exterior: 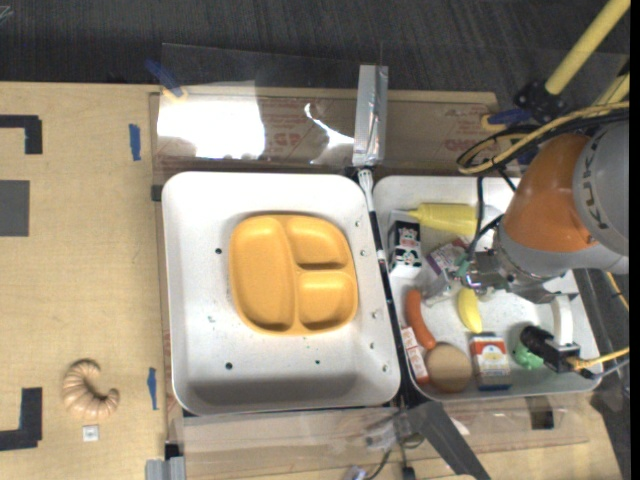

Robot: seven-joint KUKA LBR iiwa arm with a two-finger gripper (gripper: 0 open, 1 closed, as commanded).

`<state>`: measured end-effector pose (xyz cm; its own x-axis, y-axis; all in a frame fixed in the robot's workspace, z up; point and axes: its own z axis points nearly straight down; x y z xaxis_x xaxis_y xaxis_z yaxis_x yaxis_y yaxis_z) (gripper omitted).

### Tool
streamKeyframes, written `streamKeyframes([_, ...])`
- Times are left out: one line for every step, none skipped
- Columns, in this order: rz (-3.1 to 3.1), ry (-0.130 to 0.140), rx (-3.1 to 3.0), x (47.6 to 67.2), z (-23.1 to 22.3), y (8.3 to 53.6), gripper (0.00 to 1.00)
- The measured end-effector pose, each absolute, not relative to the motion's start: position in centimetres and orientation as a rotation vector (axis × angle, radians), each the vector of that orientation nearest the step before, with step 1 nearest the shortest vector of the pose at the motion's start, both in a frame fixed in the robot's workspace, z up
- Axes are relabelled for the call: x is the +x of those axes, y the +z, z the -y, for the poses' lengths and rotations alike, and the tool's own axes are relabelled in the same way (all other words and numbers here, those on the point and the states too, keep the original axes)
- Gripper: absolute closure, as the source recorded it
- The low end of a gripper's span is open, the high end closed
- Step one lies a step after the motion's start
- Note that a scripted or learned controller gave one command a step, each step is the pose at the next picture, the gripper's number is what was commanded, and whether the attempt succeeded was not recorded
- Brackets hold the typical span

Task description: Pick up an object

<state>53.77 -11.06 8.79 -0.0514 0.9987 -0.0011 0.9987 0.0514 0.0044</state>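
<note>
The pincer (462, 271) sits low in the right bin (570, 388), among crowded items beside a yellow banana (468, 311); I cannot tell whether it is spread or pressed together. It could nudge the banana or the red sausage (419, 320) aside and miss. The arm (555, 208) reaches in from the right, wrist bent down.

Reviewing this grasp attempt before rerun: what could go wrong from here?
1. The right bin is crowded: the banana, hot dog and small box lie close together, so the gripper may nudge or catch a neighbour.
2. The mustard bottle sits by the wrist and could get bumped.
</note>
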Motion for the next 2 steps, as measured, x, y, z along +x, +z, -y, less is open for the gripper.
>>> streamKeyframes([-2.270,0.011,2.157,54.0,11.1,10.0,1.00])
streamKeyframes([-2.195,0.010,2.241,55.4,7.1,18.8,1.00])
